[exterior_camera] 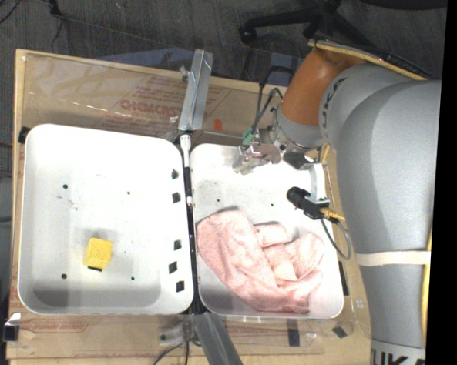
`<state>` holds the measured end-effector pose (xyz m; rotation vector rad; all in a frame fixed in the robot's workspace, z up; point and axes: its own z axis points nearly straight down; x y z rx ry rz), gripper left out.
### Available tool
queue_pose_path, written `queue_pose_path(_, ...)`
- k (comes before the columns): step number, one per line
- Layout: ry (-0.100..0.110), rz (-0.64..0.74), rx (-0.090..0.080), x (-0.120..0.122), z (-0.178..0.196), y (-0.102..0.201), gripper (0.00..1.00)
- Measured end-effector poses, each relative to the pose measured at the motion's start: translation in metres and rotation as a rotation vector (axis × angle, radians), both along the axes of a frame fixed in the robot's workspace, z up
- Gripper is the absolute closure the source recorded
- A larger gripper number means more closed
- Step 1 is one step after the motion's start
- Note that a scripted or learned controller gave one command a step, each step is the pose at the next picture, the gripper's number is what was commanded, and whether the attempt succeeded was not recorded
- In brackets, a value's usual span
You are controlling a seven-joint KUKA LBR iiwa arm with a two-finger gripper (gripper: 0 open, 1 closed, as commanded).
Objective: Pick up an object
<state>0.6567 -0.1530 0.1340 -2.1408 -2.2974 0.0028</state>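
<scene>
Crowding right bin (214, 169) — pink towel (258, 261); yellow block (98, 253) left.

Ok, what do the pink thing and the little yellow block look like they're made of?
The pink thing looks like soft terry cloth: matte, fuzzy, rumpled into folds, probably a towel. The yellow block looks like matte foam or sponge, judging by its dull, squared faces, though it is too small to be sure.

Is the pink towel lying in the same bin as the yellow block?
No, the pink towel lies in the right bin, while the yellow block sits in the left bin.
</scene>
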Motion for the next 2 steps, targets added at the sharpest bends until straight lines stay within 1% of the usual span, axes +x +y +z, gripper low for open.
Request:
queue_pose_path(1, 0.003, -0.146, 0.001, 0.0, -0.015, -0.006, 1.0)
queue_pose_path(2, 0.001, 0.44, 0.002, -0.066, -0.03, 0.003, 1.0)
